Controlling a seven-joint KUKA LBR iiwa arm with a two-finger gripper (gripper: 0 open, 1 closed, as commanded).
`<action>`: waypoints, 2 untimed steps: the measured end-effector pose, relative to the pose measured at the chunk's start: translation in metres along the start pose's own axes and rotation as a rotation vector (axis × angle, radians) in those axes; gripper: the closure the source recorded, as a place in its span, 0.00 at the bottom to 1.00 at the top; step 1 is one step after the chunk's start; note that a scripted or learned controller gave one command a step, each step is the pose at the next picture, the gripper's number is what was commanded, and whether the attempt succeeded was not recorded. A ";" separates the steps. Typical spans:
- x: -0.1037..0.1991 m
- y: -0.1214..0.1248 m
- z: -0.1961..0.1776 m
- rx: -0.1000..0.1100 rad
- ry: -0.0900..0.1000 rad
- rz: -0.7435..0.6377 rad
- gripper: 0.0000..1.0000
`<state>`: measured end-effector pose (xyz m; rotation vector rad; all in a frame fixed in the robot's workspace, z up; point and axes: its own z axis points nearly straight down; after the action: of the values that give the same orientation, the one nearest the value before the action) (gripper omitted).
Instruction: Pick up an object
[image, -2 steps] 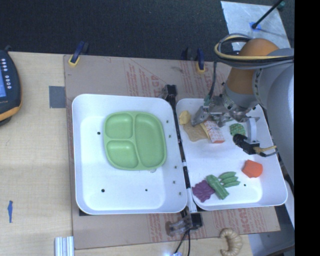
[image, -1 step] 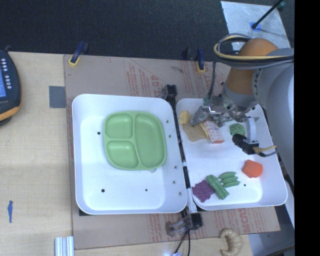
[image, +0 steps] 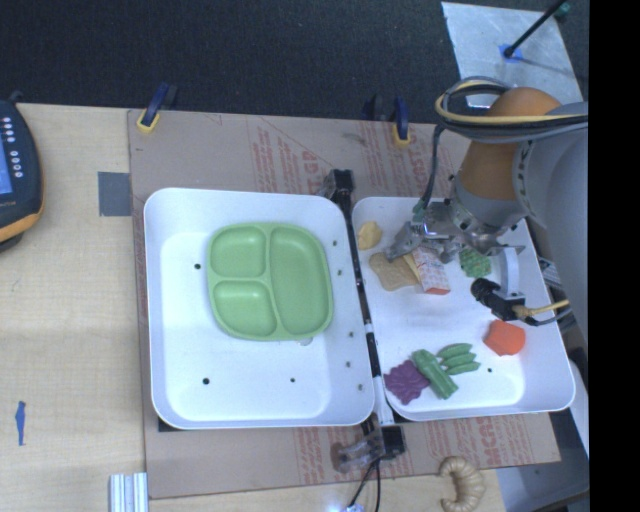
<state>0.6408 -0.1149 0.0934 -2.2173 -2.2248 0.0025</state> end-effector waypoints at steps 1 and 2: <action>-0.050 0.016 -0.110 -0.006 -0.002 0.003 0.00; -0.002 -0.001 0.002 0.001 0.000 -0.003 0.00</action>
<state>0.6394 -0.1174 0.0914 -2.2138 -2.2270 0.0039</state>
